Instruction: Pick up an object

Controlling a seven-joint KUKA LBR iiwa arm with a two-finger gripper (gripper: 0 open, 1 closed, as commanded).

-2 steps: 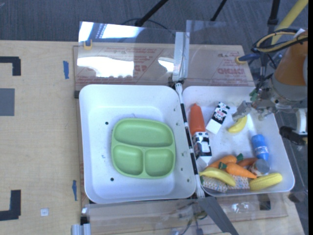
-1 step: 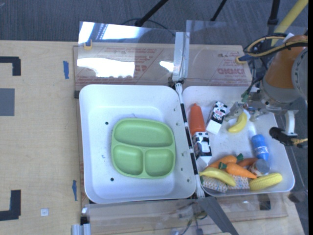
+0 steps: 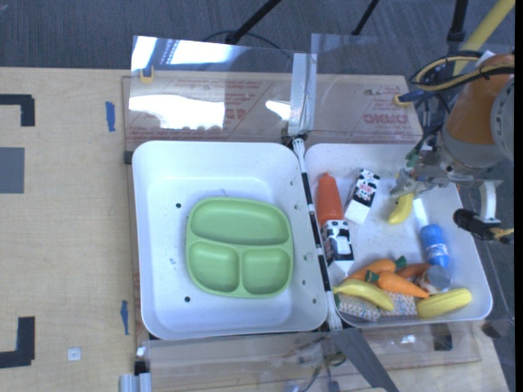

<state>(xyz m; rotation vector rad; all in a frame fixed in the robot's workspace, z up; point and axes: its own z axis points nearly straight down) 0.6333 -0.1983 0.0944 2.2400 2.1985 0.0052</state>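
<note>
While the grey arm (image 3: pixel 482 121) with its orange band reaches in from the right, the gripper (image 3: pixel 406 188) is seen low over the upper right part of the right bin (image 3: pixel 478 256). A small yellow banana-like piece (image 3: pixel 400 209) is found right at the fingertips, touching or just under them, but whether it is actually pinched between them cannot be told from this angle, and the spread of the fingers cannot be read either.

Elsewhere in the right bin, an orange bottle-shaped item (image 3: pixel 328 198) is laid along the left wall, with two black-and-white cartons close by: one (image 3: pixel 362 194) just right of it, another (image 3: pixel 338 242) below it. A blue-and-white bottle (image 3: pixel 431 239) is seen lying lengthwise just below the gripper. Along the near edge a cluster is gathered: a carrot (image 3: pixel 391 279), a yellow banana (image 3: pixel 364 293) at the left, a second yellow banana (image 3: pixel 445 302) at the right, and a speckled piece (image 3: pixel 384 305) between them.

In the left bin (image 3: pixel 155 219), a green divided plate (image 3: pixel 240 246) is set flat near the middle, with one long compartment and two smaller ones.
</note>
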